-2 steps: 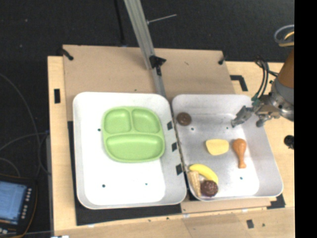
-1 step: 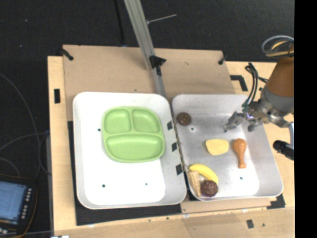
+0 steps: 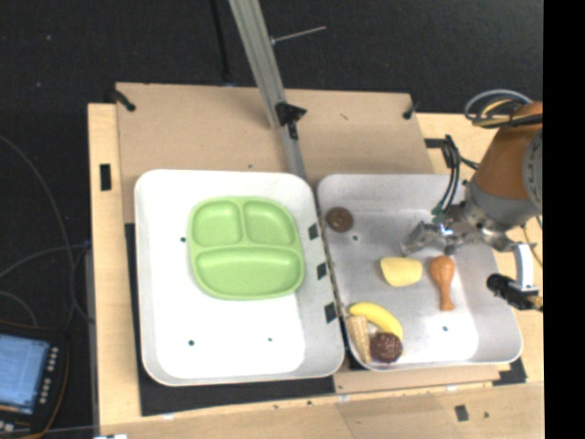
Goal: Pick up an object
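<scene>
Banana (image 3: 376, 317) partly overlaps something dark and indistinct.

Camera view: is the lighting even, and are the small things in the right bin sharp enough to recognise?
Camera view: lighting is soft and even, shadows faint; the left bin looks slightly overexposed; the banana and the green tray read clearly; the gripper is somewhat soft.

The arm (image 3: 507, 167) reaches in, pincer (image 3: 422, 239) spread apart, low.
</scene>
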Controlling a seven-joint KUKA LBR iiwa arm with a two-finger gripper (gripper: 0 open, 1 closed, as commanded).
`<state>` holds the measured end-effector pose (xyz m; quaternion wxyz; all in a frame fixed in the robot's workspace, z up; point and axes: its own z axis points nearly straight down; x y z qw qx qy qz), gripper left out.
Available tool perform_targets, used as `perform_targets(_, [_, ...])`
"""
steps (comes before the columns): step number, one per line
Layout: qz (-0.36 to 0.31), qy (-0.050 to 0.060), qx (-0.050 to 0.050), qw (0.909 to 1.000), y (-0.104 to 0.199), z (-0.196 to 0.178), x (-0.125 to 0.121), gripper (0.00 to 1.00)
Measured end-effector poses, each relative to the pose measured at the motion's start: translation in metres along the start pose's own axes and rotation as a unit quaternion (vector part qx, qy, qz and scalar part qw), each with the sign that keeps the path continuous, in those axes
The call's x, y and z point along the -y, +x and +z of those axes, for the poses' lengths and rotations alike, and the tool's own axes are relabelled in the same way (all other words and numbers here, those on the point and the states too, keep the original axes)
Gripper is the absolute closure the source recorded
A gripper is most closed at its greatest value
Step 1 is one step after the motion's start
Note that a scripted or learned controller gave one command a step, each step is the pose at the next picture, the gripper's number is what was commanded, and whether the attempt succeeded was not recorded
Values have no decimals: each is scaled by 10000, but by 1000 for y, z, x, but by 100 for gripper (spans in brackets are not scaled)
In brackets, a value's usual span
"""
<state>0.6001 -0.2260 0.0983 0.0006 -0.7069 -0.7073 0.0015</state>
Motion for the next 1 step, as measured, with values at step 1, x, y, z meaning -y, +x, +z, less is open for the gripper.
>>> perform_targets(1, [-1,-39,14,10000,-1,-15,-2,100])
